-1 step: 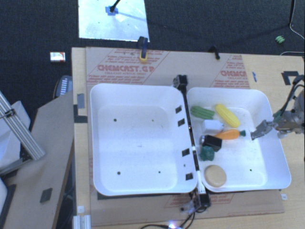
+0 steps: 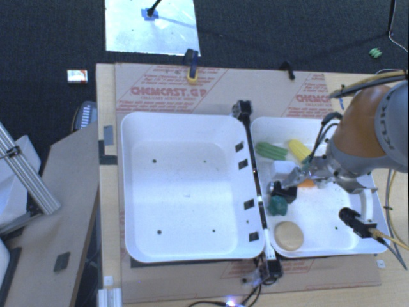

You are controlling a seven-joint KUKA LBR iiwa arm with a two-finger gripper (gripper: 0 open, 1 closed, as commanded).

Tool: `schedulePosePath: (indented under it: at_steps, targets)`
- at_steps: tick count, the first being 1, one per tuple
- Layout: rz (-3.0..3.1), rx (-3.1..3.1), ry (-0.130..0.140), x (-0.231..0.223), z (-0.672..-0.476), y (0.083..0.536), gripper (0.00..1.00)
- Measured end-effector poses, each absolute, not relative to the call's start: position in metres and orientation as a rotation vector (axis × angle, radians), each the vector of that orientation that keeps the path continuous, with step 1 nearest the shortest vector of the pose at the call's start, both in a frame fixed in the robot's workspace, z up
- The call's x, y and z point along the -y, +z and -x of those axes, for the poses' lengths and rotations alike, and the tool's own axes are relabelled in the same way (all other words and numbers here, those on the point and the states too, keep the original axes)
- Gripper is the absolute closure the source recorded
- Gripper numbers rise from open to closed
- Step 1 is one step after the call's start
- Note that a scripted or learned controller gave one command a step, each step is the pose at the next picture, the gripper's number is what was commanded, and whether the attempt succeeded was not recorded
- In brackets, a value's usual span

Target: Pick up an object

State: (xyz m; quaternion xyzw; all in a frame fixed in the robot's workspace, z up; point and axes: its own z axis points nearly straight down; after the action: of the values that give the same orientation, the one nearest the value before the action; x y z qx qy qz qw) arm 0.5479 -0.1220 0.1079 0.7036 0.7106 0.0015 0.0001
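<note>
Green oblong piece (image 2: 271, 151) lies slanting left-right.

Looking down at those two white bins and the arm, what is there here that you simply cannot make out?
- End effector in the right bin: dark and small in the camera view, so its grip cannot be read.
- Orange object: mostly covered by the arm's wrist; its shape is unclear.
- Teal object: partly under the end effector.
- Arm: cut off by the right edge.
- Green object and yellow object: too small to identify.
</note>
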Motion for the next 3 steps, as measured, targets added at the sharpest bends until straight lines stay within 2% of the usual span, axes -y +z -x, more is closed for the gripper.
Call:
schedulePosePath:
  at_steps: [1, 2, 3]
  targets:
    - [-2.205, -2.225, 0.011, 0.085, -0.622, 0.086, 0.00]
    - [-2.244, -2.240, -0.033, 0.085, -0.660, 0.082, 0.00]
    - [-2.221, -2.227, -0.009, 0.086, -0.663, 0.093, 1.00]
